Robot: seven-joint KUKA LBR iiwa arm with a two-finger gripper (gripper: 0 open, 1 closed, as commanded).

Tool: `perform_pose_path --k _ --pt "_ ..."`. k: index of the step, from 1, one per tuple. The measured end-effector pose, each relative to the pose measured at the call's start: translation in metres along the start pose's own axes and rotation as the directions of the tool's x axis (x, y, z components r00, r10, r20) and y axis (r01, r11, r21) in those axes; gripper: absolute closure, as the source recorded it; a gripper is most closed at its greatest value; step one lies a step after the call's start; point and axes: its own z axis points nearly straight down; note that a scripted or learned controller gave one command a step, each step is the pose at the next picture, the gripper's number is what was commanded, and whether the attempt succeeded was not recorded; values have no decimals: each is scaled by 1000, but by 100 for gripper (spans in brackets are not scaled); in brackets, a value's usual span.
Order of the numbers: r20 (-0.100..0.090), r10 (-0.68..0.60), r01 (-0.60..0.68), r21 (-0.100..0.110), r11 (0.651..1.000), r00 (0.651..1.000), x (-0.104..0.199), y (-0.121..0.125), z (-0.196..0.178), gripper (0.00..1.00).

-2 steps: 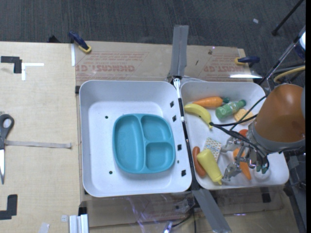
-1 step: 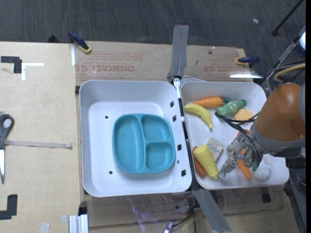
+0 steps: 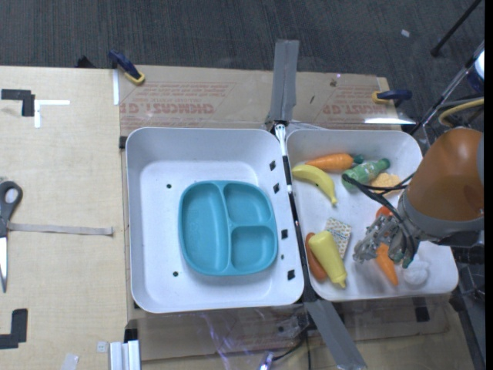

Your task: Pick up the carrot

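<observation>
An orange carrot (image 3: 331, 161) with a green top lies at the back of the right bin (image 3: 439, 284), next to a banana (image 3: 316, 179). A second, smaller orange carrot-like piece (image 3: 387, 266) lies near the bin's front right. My gripper (image 3: 385, 247) is low in the bin right over this piece. It looks open, with one finger on each side of the orange piece. The grey arm with its orange band (image 3: 454, 176) covers the bin's right side.
The right bin also holds a green bottle (image 3: 367, 169), a yellow item (image 3: 330, 257) on a red-orange one (image 3: 313, 259), a speckled sponge (image 3: 337, 230) and a white object (image 3: 417, 273). The left bin (image 3: 154, 276) holds a blue divided plate (image 3: 229, 227). Scissors (image 3: 6, 206) lie far left.
</observation>
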Motion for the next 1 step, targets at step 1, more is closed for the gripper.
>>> perform_pose_path --k 1 --pt "-4 -152 152 -1 988 988 27 72 -90 100"
